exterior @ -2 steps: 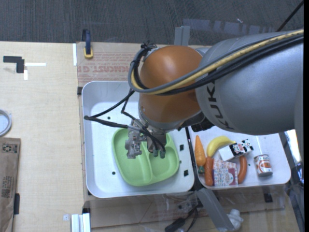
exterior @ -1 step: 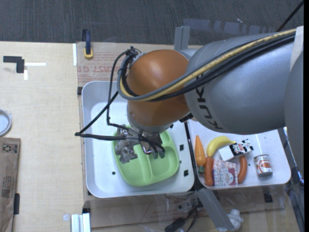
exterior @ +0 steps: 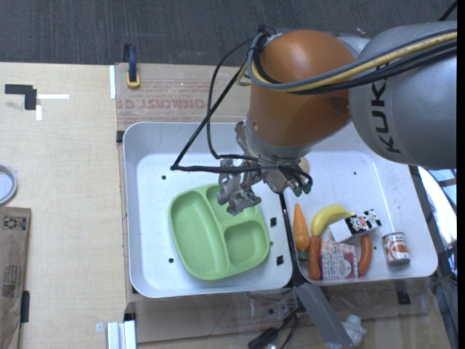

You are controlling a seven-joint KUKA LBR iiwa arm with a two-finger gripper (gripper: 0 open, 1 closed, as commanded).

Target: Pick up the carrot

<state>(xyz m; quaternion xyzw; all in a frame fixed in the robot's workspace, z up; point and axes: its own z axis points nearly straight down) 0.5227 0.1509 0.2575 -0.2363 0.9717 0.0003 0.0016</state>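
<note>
Hanging over the green tray [exterior: 218, 235], the claw [exterior: 238, 195] is carrying nothing; its spread I cannot tell. Lying just right of it in the neighbouring bin [exterior: 425, 264], the carrot [exterior: 301, 226] is pointing its long axis away from the camera.

A pale wooden table [exterior: 58, 166] carries 2 shallow white plastic bins [exterior: 145, 267] side by side, with a dark grey ribbed floor [exterior: 145, 13] beyond its far edge, a blue-and-yellow clamp [exterior: 131, 65] on that edge, and a brown cardboard sheet [exterior: 182, 100] under the bins.

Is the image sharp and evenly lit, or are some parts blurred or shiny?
Camera view: even light, soft shadows; the end effector over the green tray looks slightly blurred; the carrot is sharp; mild glare on the arm's orange band.
</note>
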